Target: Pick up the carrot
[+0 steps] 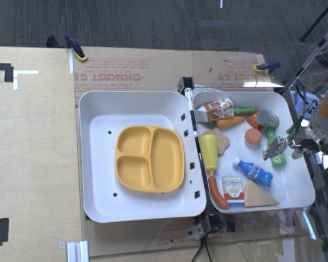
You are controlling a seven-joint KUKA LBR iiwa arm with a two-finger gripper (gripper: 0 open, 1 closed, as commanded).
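Pincer (281, 149) hangs at the right bin's (300, 192) 3 o'clock rim, above a green item (278, 158); cannot tell how it is set. It sits well apart from the carrot (230, 122), so probably staged for an approach.

Carrot lies at the bin's 11 o'clock, flat, pointing toward 3 o'clock, wedged just below a brown carton (217, 110) and touching a green vegetable (242, 112). Orange, tapered, smooth, glossy like a toy. Crowded neighbours leave little room.

Left bin holds a yellow divided plate (150, 158).

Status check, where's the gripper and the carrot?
Gripper over right bin's right side. Carrot untouched near the back, against carton.
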